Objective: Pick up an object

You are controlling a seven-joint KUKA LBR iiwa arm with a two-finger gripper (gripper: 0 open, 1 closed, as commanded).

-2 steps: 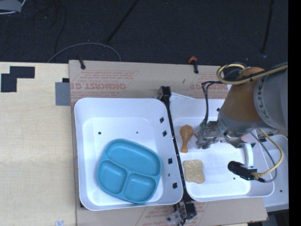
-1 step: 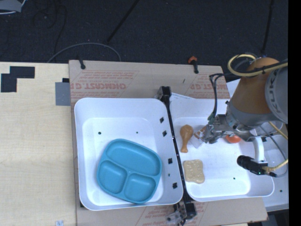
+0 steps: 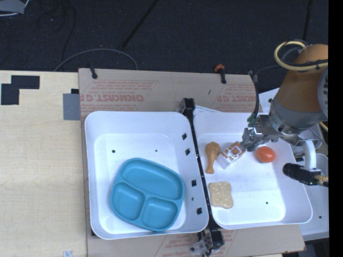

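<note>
Down at the right of the frame, the pincer hangs low over the right-hand shallow white plastic bin, at the end of the grey arm with its orange band. Whether it is wide or narrow I cannot tell from this angle; the metal parts blur together. Its tip sits just beside, perhaps touching, a small white and brown box-like toy lying tilted in the upper middle of that bin. I see nothing clearly gripped.

Just to the right of the pincer lies a round red-orange tomato-like ball, near the bin's right wall. Left of the small box rests a tan plastic chicken drumstick, its thick end uppermost, close to the divider between the bins. Below these, toward the bin's lower middle, lies a flat pale beige piece shaped like a slice of toast, apart from the rest.

Across the black divider, the left-hand white bin holds a blue plastic tray with three compartments, lying slightly askew in its lower half.

Both bins stand on a brown cardboard sheet laid on the pale wooden counter.
</note>
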